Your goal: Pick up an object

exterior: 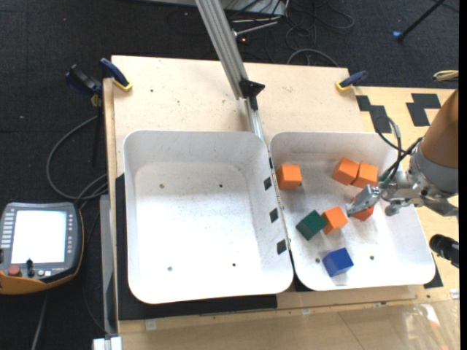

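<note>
1. The blue cube point(337, 261) lies nearest the camera in the right bin point(416, 261), well apart from the jaws point(363, 205). It stands alone and poses no collision risk at this stage.

2. The green cube point(311, 224) and an orange cube point(335, 219) sit touching, or nearly so, just left of the jaws. Judgement: a closing or sideways motion may push this pair together, or nudge the orange cube away instead of capturing it.

3. The jaws sit low over the middle of the right bin. A small red-orange block point(363, 211) appears directly at the fingertips. The view does not show whether the block is between the fingers or merely beside them, and the opening of the jaws cannot be determined.

4. Judgement: if the block is gripped only by an edge, it may slip or rotate out on lifting. If it merely lies beside the tips, the jaws will rise empty.

5. Two orange cubes point(355, 172) lie side by side beyond the jaws, near the far wall. Another orange cube point(290, 175) lies apart, close to the divider between the bins. Judgement: the nearby pair may be clipped by the wrist on withdrawal.

6. The left bin point(146, 195) shares the worktop point(182, 93).
</note>
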You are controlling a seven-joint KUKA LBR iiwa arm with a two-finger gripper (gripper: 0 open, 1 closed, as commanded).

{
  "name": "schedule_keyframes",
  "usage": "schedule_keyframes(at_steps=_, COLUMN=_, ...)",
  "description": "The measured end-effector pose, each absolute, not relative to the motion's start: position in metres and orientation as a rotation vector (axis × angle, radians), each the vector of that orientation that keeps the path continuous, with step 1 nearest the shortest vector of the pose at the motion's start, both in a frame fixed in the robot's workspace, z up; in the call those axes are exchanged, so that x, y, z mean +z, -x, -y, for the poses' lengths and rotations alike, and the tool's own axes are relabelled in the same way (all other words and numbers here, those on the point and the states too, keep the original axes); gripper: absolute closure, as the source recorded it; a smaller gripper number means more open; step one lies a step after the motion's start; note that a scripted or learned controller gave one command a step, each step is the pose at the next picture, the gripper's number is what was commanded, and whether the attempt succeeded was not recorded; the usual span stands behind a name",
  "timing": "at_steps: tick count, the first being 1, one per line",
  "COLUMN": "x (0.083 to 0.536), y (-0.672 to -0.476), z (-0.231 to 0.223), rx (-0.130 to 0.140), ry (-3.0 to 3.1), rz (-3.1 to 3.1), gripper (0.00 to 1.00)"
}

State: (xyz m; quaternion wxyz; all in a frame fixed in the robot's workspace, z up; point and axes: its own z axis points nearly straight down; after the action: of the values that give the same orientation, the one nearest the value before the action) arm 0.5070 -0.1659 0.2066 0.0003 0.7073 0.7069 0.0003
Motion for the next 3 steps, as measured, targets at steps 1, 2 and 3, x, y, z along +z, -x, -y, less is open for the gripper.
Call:
schedule_keyframes(at_steps=1, x=0.207, y=-0.507, z=0.166, rx=0.001, ry=-2.222, rz=-2.220, gripper=0.00)
schedule_keyframes(at_steps=2, x=0.232, y=-0.495, z=0.183, rx=0.002, ry=-2.220, rz=-2.217, gripper=0.00)
schedule_keyframes(at_steps=3, x=0.230, y=-0.495, z=0.182, rx=0.001, ry=-2.220, rz=-2.220, gripper=0.00)
